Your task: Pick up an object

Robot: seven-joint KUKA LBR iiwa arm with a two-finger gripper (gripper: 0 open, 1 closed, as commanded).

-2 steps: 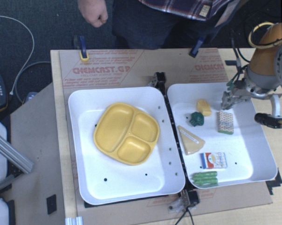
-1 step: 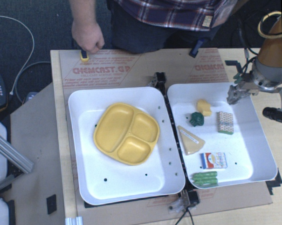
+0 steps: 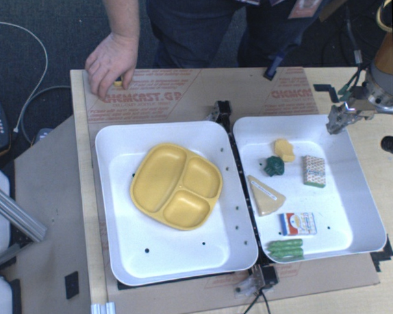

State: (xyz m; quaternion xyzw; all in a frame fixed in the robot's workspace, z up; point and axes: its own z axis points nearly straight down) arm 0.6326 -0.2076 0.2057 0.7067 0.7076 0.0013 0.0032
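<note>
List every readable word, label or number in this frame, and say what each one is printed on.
"GICHCAST.GR", roughly; the red letters are faint: on the cardboard sheet behind the left bin.
A similar red print behind the right bin: too blurred to read.
Red and blue carton: print too small.
Speckled packet: print too small.

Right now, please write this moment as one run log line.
gripper: above right bin far corner, holding nothing | six items in right bin | yellow plate in left bin
</note>
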